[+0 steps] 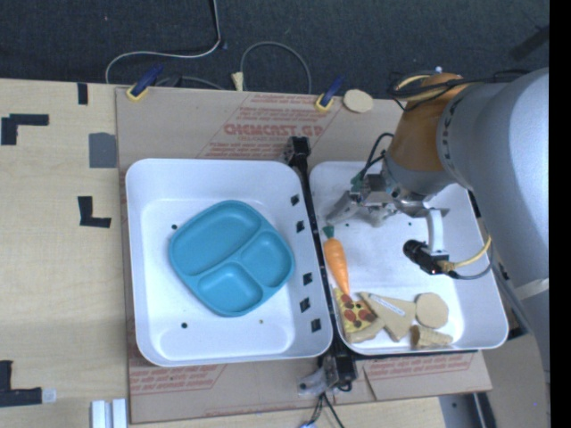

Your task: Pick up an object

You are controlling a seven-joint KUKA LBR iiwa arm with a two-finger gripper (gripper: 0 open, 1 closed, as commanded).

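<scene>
White plastic makes up both shallow bins, set side by side on a sheet of printed cardboard (259,127) that covers the pale wooden worktop (53,266). The left bin (147,185) carries a blue divided plate (232,257) with three compartments, lying flat near its middle.

The right bin (486,324) has the toys. An orange toy carrot (336,264) lies along the bin's left wall, pointing roughly up and down the picture. Just below it, touching or nearly so, sits a toy pizza slice (359,315) with red dots on it. Beside that lies a pale wooden piece (390,310) shaped a bit like a wedge, and to its right a round tan wooden disc (432,308) with another small tan block (431,336) under it, all crowded along the bin's near edge.

The grey arm (508,150) comes in from the right, its orange band (419,141) above the wrist. The claw (343,208) is down in the upper left part of the right bin, close to the dividing wall and just above the carrot's top end. Its metal fingers (341,209) look drawn in towards each other, but I cannot tell from here whether they are fully closed, and nothing is visibly caught between them. The carrot lies apart from them on the bin floor.

A small round tan disc (358,102) rests on the cardboard behind the bins, and cables (214,25) trail over the dark floor beyond.
</scene>
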